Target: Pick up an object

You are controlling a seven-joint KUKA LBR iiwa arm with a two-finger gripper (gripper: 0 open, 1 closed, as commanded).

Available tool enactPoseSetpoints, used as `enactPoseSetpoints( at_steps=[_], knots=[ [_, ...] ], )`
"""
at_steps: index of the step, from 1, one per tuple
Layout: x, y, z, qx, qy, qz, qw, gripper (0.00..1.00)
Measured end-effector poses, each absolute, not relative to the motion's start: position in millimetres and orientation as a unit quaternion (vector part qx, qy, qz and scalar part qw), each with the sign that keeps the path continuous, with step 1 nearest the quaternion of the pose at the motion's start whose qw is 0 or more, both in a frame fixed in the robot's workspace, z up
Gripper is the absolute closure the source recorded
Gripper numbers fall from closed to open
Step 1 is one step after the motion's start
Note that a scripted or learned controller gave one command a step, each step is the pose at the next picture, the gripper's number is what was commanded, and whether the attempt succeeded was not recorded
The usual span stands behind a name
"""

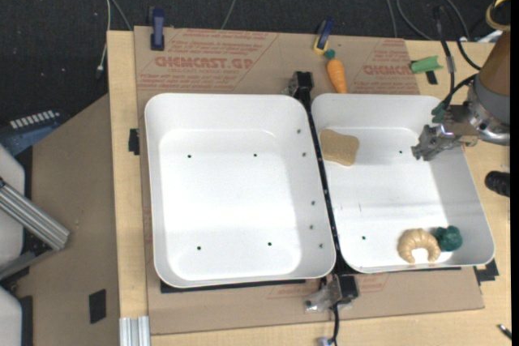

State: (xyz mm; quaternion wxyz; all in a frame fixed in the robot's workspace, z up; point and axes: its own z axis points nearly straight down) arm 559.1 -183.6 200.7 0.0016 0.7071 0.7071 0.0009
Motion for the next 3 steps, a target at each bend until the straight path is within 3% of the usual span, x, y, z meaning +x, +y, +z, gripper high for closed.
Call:
enactPoseSetpoints(
  at_steps=[1, 3],
  knots=[
    [560.0, -183.8, 251.2, 0.707, 0.707, 0.0014, 0.002, 1.0],
    [545.4, -75.9, 243.3, 0.705, 0.709, 0.0002, -0.001, 1.0]
  ],
)
